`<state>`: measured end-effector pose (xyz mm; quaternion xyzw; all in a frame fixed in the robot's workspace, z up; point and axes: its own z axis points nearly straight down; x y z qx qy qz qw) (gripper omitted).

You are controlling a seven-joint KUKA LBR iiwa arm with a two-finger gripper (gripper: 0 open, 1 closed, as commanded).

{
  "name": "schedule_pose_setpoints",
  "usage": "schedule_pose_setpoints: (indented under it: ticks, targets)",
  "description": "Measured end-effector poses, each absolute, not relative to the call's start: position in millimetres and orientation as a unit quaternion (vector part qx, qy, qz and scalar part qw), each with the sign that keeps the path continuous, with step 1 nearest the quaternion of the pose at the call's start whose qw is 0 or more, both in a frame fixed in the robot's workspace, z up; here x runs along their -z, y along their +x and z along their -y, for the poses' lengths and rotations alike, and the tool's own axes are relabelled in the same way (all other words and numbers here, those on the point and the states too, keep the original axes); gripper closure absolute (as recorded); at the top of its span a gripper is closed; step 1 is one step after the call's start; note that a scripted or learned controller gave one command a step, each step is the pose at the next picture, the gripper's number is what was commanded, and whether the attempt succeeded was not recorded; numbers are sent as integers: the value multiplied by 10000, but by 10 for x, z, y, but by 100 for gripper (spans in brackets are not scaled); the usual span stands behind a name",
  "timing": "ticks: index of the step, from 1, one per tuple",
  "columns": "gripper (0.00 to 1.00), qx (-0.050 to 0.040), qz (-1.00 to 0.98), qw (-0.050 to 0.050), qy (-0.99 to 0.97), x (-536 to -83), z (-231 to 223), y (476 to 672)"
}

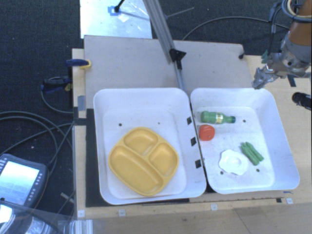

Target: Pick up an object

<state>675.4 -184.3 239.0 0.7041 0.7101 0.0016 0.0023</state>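
Observation:
The right bin point(280, 130) holds a green bottle point(217, 117) lying on its side, a red tomato point(206, 132), a white fried egg point(233, 163) and a bunch of green beans point(252, 153). My gripper point(259, 80) hangs at the far right, above the bin's back right corner and well clear of all these objects. Nothing shows between its fingers. The grey arm with its orange band point(298, 33) rises behind it.
The left bin point(105, 106) carries a yellow divided plate point(143, 161). A metal pole point(161, 26) slants across the back of the bench. Cables and a tablet point(17, 179) lie on the floor at left.

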Motion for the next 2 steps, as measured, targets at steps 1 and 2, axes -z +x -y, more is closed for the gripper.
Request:
schedule_pose_setpoints:
  ticks: [1,2]
  targets:
    - [100,-18,-7109,7,7033,-2497,1317,6576]
    - [100,-14,-7110,-4,7032,-2572,803,6450]
